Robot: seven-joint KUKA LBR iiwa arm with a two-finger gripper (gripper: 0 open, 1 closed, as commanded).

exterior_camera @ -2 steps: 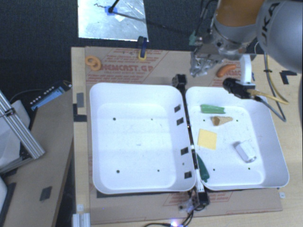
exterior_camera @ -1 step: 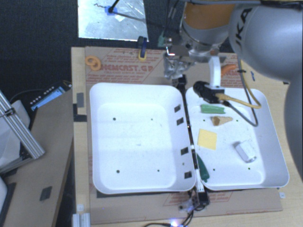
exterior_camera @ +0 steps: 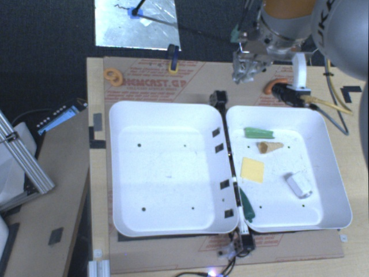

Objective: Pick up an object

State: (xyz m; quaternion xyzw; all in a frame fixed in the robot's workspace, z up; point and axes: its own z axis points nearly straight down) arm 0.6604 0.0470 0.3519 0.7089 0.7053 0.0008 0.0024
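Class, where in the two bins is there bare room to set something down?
The left bin has bare floor wall to wall. In the right bin, room lies along the near wall, below the yellow square and grey block; its middle is crowded.

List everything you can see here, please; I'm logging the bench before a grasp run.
bins: 2, white, side by side on the bench
strip: 1, green, right bin, far part
wedge: 1, tan, right bin, just below the strip
square: 1, yellow, right bin, left of middle
block: 1, pale grey, right bin, right of the square
piece: 1, dark green, right bin's left edge
gripper: 1, metal, above the bench beyond the right bin
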